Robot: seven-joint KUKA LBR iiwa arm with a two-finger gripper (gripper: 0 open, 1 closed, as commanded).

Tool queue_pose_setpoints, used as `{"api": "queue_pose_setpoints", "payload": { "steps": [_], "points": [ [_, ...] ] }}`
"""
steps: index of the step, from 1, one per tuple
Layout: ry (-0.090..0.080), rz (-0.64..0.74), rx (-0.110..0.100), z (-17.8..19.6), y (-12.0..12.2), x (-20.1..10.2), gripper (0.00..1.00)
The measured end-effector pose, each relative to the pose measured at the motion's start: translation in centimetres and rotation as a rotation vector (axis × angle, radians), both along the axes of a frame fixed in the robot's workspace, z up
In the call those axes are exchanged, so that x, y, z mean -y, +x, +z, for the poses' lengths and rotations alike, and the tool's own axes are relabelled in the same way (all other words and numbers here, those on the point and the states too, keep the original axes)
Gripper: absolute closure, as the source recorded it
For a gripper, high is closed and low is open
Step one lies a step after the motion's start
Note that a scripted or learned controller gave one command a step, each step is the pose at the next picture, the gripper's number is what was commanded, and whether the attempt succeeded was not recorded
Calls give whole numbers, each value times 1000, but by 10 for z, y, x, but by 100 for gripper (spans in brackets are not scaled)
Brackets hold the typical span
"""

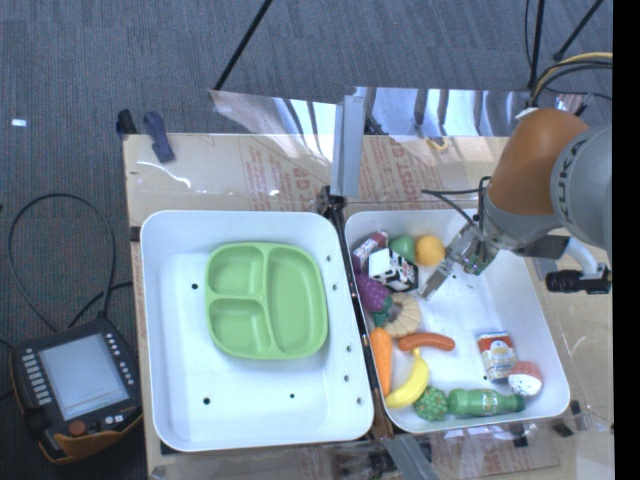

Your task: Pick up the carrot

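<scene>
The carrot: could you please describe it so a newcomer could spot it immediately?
Look in the right-hand bin, along its left wall near the front. The carrot lies there pointing toward the front edge, beside the banana. It is plain orange and tapered, unlike the curved yellow banana or the reddish sausage.

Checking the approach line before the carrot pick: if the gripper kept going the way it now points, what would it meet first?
Probably the beige ridged round toy, down-left of the gripper; the orange carrot lies farther on. Depth is unclear.

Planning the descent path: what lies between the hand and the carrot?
In the camera view, a ring-shaped cookie lies between the hand and the carrot.
</scene>
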State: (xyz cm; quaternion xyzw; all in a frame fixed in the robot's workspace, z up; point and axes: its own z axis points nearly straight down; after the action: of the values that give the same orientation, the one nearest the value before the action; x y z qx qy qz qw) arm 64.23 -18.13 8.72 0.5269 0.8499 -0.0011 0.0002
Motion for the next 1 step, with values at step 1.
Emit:
{"api": "queue_pose_setpoints", "payload": {
  "steps": [1],
  "points": [
    [2, 73, 1, 1, -4, -29, 0]
  ]
}}
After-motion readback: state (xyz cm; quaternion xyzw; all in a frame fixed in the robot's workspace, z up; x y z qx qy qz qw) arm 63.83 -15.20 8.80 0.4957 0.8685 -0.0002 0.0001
